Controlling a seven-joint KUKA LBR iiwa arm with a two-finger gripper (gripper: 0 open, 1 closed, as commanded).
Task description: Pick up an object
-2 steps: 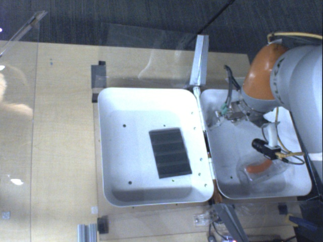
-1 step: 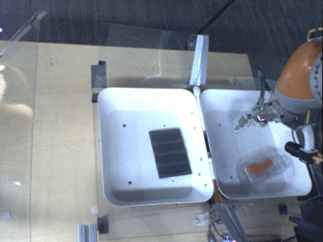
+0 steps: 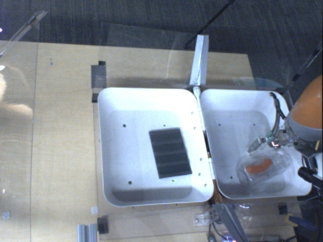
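One clear bag (image 3: 262, 166) blurs its orange contents; hand (image 3: 267, 142) indistinct

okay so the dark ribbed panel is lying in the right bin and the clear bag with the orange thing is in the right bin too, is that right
Not quite. The dark ribbed panel lies in the left bin, as the camera view shows. The clear bag with the orange thing is indeed in the right bin.

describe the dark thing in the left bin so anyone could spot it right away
Find the left bin of the two white ones. Near its middle lies a dark ribbed rectangle, flat and slightly tilted. Unlike the clear item with an orange core in the right bin, it is opaque.
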